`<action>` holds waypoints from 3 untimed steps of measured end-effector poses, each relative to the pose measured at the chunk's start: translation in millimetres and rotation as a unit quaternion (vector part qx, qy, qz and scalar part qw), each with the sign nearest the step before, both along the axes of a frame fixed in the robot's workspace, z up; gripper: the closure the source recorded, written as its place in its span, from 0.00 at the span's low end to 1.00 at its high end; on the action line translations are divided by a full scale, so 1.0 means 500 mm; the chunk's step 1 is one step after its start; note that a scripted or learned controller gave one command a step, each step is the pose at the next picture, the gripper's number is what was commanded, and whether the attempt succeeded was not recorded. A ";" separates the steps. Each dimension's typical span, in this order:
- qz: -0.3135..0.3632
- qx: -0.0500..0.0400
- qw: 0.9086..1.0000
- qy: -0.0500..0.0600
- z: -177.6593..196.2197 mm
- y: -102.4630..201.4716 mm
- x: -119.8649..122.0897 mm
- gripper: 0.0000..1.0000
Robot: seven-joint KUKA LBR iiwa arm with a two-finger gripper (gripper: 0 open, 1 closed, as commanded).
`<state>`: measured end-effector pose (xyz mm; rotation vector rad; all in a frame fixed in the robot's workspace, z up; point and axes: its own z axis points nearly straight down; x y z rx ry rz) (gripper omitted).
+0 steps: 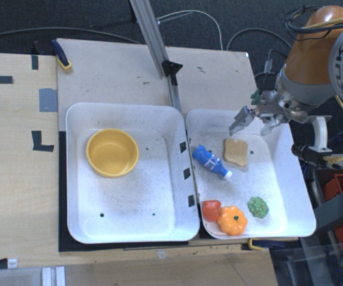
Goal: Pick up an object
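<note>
The small blue plastic bottle with a white cap (211, 161) lies flat in the right white bin (290, 183), close to that bin's left wall. Its long side runs on a slant, with the white cap pointing toward the near right and the blue end pointing toward the far left.

Nearest to us, by the front edge of the same bin, sit a little red tomato toy (211, 209), a round orange pumpkin toy (233, 220) touching it, and a bumpy green broccoli toy (258, 207) a bit to the right. There is bare white floor between these three and the bottle.

Just beside the bottle's cap, to the right, lies a tan slice of toy bread (236, 152).

In the left white bin (159, 130) a round yellow plastic bowl (112, 152) stands alone with lots of room around it.

Farther back, the grey two-finger gripper (255, 123) hangs over the far edge of the right bin, above the bread. Its fingers are spread apart and hold nothing. The arm above it is cut off at the right side.
</note>
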<state>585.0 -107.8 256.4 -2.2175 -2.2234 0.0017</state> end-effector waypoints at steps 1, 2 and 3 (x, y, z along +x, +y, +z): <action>0.000 0.000 1.000 0.000 0.000 0.000 0.000 0.00; -0.001 0.000 1.000 0.002 -0.098 -0.002 -0.020 0.00; -0.001 0.000 1.000 0.002 -0.194 0.000 -0.039 0.00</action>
